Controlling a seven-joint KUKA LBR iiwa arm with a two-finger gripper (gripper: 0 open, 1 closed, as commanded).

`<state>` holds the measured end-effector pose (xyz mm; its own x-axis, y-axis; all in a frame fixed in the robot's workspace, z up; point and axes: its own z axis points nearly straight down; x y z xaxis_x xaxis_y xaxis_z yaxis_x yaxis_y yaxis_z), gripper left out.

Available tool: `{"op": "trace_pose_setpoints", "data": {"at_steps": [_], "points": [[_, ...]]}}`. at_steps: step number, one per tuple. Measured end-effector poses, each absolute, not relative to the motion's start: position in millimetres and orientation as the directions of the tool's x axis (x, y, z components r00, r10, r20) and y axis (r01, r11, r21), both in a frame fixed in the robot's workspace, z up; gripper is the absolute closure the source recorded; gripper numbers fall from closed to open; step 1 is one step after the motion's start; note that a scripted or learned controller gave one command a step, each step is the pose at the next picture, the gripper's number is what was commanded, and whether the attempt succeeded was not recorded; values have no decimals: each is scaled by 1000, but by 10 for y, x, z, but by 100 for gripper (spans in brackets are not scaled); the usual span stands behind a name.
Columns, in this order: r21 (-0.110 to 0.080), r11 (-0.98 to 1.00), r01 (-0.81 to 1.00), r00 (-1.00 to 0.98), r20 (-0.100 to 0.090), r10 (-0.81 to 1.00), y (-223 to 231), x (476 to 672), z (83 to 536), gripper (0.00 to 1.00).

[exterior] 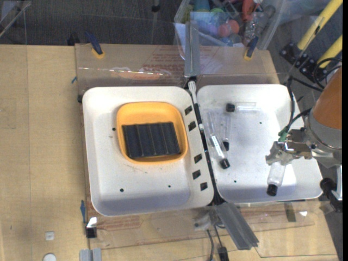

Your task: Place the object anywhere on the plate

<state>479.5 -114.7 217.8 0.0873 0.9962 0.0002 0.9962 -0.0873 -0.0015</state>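
Orange, the plate (152,113) sits in the left bin (103,145) at the middle left of the frame, with a dark ribbed block (151,140) lying flat across its centre, so free plate surface is mostly the raised rim and the strips around the block. The right bin (244,184) carries the loose things: several clear tubes with black caps, one (241,107) near its upper edge, a few (219,140) lying close together beside the divider between the bins, and one (274,178) at the lower right, its cap pointing toward the bottom of the frame. The tool (280,152) hangs at the right of the frame just above that last tube, which suggests this tube is the object meant for the plate; it lies apart from the others, an easier target than the cluster. Whether the tool is spread or closed on anything I cannot tell, as its tips blur into the tube's top end and the white bin floor. The tube appears to rest on the bin floor, well apart from the plate, so the carry across the divider is judged not yet done. Both bins stand on the wooden counter (38,118).
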Motion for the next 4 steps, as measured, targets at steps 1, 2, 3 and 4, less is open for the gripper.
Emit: {"op": "trace_pose_setpoints", "data": {"at_steps": [1, 2, 3, 4], "points": [[1, 97, 995, -97, -1, 995, -977, 5299, 2094, 100], [1, 170, 985, -170, -1, 985, -1187, 5879, 2133, 100], [3, 348, 937, -348, -3, 937, -1287, 6426, 2039, 100], [4, 425, 905, -425, -4, 905, -1111, 6676, 2122, 100]]}}
